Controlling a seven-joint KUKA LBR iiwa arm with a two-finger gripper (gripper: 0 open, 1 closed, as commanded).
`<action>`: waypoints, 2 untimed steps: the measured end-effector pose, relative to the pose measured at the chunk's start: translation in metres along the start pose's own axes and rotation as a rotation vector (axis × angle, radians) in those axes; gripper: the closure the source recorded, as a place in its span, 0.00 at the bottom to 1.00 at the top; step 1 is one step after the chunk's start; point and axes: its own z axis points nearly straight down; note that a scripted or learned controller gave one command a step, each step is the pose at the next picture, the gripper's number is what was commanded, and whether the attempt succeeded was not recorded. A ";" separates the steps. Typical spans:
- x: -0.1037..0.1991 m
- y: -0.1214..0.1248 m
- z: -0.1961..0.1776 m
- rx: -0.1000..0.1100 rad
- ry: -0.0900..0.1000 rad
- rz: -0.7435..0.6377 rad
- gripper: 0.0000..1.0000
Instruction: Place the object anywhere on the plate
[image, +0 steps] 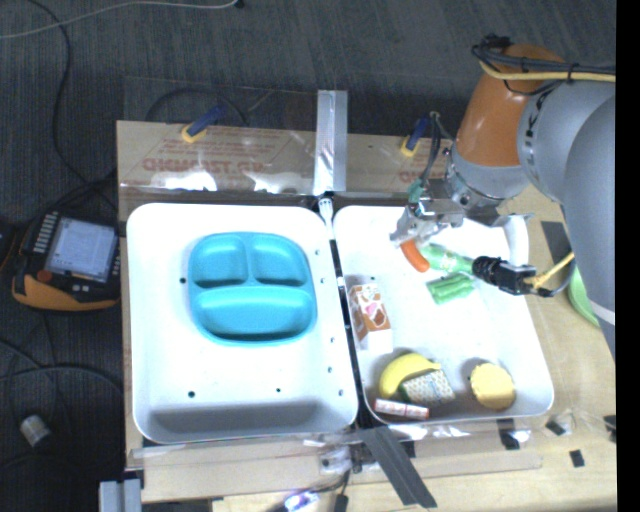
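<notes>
- A small grey-screened device with an orange casing is seen at the far left, on the dark floor beside the tabletop.
- The left shallow white bin is occupied by a light blue plastic plate with three compartments, set slightly toward the bin's far side; nothing is seen lying on the plate.
- A narrow metal strip is seen rising from the far end of the seam between the two bins, with blue and yellow clamps fixed along the back edge.
- The right shallow white bin is placed just beside the left one, their rims touching along the middle.
- A small printed packet in red, white and brown is laid against the right bin's left wall.
- A yellow banana-shaped toy is found near the front of the right bin, touching a patterned wedge-shaped piece, with a thin pink stick lying in front of them.
- The claw is held low over the far part of the right bin, tight against an orange carrot-like object with a green top; whether it is clenched, released or grasping the object cannot be told.
- A green ridged cylinder is laid near the carrot-like object, apart from it.
- A round yellow object is set in the front right corner.
- The grey arm with its orange band is seen entering from the upper right.
</notes>
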 end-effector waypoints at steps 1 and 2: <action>0.080 -0.002 0.015 0.000 0.001 -0.081 1.00; 0.180 -0.021 0.015 0.002 0.002 -0.096 1.00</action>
